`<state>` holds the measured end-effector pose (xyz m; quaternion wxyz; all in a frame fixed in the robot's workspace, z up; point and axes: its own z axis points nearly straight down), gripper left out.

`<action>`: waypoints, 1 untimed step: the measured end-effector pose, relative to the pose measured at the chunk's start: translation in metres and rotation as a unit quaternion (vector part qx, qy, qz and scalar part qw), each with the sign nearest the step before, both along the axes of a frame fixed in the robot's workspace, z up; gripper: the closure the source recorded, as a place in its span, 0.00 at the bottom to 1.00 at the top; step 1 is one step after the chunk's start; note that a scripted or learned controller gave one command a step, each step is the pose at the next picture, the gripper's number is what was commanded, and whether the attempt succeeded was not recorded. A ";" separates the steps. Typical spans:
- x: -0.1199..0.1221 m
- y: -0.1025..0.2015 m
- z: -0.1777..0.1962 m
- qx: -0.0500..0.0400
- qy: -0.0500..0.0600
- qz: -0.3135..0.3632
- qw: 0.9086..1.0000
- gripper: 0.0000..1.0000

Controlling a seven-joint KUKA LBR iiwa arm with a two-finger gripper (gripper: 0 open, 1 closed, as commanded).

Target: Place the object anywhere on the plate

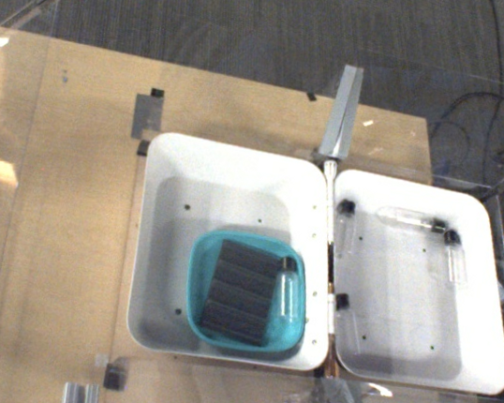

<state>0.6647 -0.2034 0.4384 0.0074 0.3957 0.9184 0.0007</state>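
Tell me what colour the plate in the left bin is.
The plate is teal, a blue-green turquoise, seen in the camera view.

Glossy teal plastic was seen on the plate (201, 273), matt ribbed charcoal on the block (240, 292), and smooth white plastic on both bins (158, 228).
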 end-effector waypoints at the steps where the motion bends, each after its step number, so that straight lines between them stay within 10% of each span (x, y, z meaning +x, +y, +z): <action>1: -0.099 -0.002 -0.004 0.000 0.001 0.011 1.000 0.00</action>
